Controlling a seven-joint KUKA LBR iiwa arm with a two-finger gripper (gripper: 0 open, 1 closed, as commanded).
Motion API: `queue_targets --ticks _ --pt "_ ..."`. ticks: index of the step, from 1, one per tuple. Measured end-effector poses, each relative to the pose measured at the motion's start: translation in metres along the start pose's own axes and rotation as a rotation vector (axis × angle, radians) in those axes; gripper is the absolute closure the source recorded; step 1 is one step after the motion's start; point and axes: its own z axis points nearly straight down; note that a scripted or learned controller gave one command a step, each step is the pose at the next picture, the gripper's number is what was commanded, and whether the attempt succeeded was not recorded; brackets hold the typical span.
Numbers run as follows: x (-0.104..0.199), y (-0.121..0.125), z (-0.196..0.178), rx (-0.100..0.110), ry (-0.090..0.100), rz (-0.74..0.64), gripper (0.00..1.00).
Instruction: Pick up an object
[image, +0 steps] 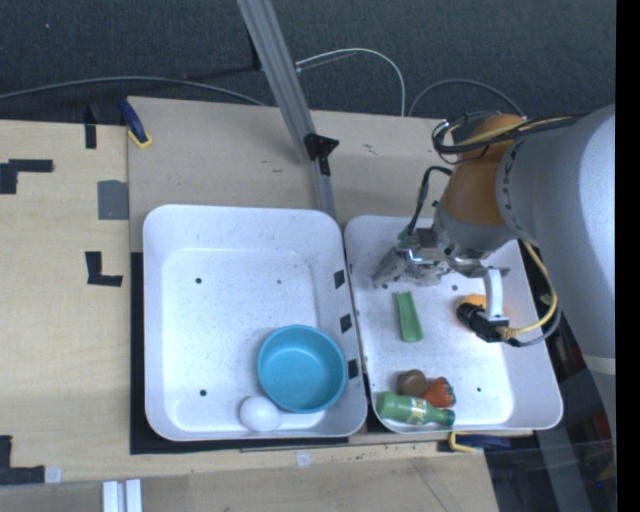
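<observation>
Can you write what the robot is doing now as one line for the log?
gripper: over right bin, above green block | holding: nothing seen | left bin: blue bowl, white ball

Left bin (180, 240): upper and left floor open, with a blue bowl (301, 367) and a white ball (260, 412) crowding its near right corner. Right bin (530, 400): arm and gripper (412, 262) hang over the far half; a green block (408, 316) lies just below them mid-floor, and a green bottle (414, 408), brown lump (411, 381) and orange piece (438, 393) cluster along the near rim, leaving bare floor toward the near right. A grey pole (290, 90) slants across the desk (60, 330) down to the divide between the bins.
</observation>
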Motion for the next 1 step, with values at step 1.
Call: queue_targets --ticks 1 --pt "0.0016 0.0014 -0.0126 -0.003 0.002 -0.002 1.0"
